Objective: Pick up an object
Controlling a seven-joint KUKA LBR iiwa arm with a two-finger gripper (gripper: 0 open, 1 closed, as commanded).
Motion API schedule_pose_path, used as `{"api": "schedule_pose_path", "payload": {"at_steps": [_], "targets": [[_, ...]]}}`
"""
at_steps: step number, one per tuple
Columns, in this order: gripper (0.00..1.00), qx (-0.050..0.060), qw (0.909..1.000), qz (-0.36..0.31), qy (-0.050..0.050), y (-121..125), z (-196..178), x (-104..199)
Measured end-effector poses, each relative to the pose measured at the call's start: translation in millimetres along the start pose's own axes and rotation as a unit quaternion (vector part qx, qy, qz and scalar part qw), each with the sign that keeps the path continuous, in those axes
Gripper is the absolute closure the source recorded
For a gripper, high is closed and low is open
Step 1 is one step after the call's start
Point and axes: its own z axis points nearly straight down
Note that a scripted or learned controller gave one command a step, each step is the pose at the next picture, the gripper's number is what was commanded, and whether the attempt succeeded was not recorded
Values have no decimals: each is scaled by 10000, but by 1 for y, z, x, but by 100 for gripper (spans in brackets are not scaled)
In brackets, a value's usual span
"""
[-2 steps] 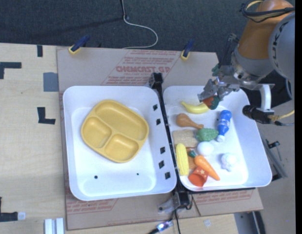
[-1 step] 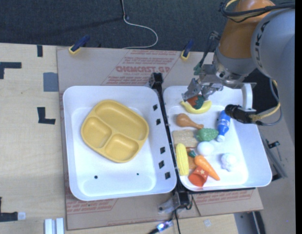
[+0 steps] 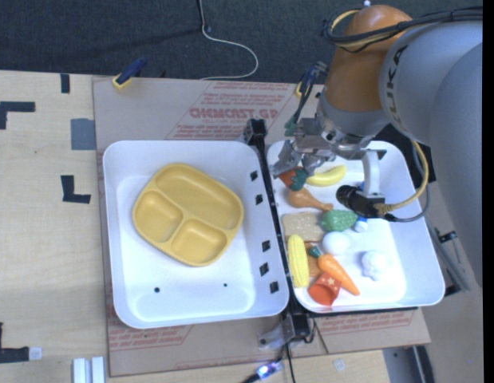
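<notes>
Hand (image 3: pixel 298 164) low over right bin's (image 3: pixel 406 290) far-left corner, among toy food; can't tell its grip state. Nearest targets: banana (image 3: pixel 329 175), drumstick (image 3: pixel 308 199). Risk: items packed close, so hand may nudge neighbours or snag bin wall and come up with nothing.

Light wooden bench (image 3: pixel 39 238) is seen across the frame, marked with dark tape pieces at left. A cardboard sheet (image 3: pixel 223 114) printed in red is laid flat on it, centre. Two white bins are set on the cardboard side by side: left bin (image 3: pixel 119 238), right bin (image 3: pixel 414 282), walls touching.
</notes>
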Motion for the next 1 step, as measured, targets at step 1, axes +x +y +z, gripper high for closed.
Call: {"api": "schedule_pose_path", "payload": {"at_steps": [1], "targets": [[100,0,10000,1,-6,-2,14,51]]}}
